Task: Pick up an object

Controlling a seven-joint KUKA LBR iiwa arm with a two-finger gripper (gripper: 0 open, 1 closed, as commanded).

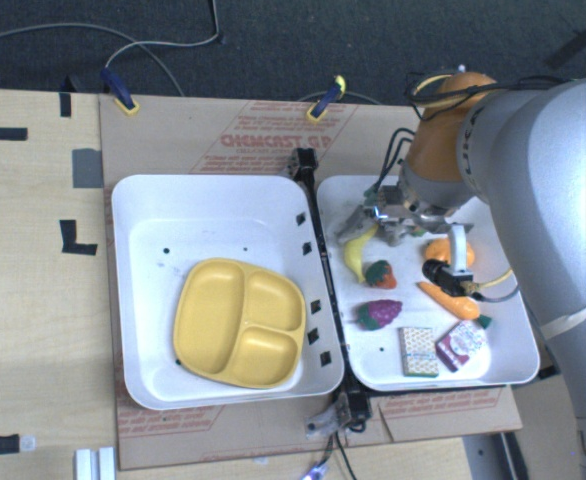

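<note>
Low in the right bin (513, 363): end effector (378, 220) just above banana (357, 256), grip state impossible to tell. Nearby, strawberry (378, 274), carrot (451, 300), grapes (379, 314). Yellow divided tray (239, 322) in left bin (133, 218).

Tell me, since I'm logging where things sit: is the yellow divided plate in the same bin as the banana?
No. The yellow divided plate lies in the left bin, while the banana lies in the right bin near the gripper.

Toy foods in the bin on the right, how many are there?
4 I can name: a banana, a strawberry touching it, grapes below, and a carrot. An orange thing may be a fifth; the arm could hide more.
</note>
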